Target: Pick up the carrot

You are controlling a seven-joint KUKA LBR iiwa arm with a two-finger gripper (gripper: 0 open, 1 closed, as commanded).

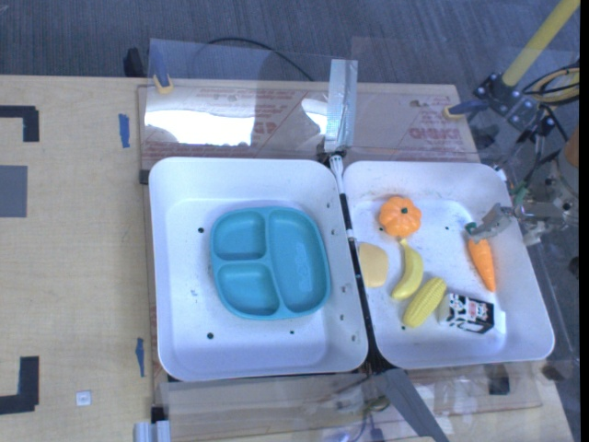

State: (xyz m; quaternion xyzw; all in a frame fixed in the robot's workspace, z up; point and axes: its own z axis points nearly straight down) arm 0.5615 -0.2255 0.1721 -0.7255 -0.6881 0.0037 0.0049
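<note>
The carrot (483, 262) sits in the right bin (529, 339), over at about 3 o'clock near the right wall — a smooth orange cone, fat green-tipped end up, point aimed toward 6 o'clock. The gripper (488, 221) is a small grey metal piece right at the carrot's leafy top, at roughly 2 o'clock in the bin; can't tell if it's open or closed, or if it has any hold on the carrot.

Same bin: a round ribbed orange pumpkin (400, 216) at 11 o'clock, a curved yellow banana (409, 275) and a bumpy corn cob (422, 302) near the middle, a pale yellow disc (373, 264) at 9 o'clock, and a black-and-white carton (470, 313) at 5 o'clock.

Left bin (175, 339) has a glossy teal plate (270, 261) with three compartments — dead centre.
</note>
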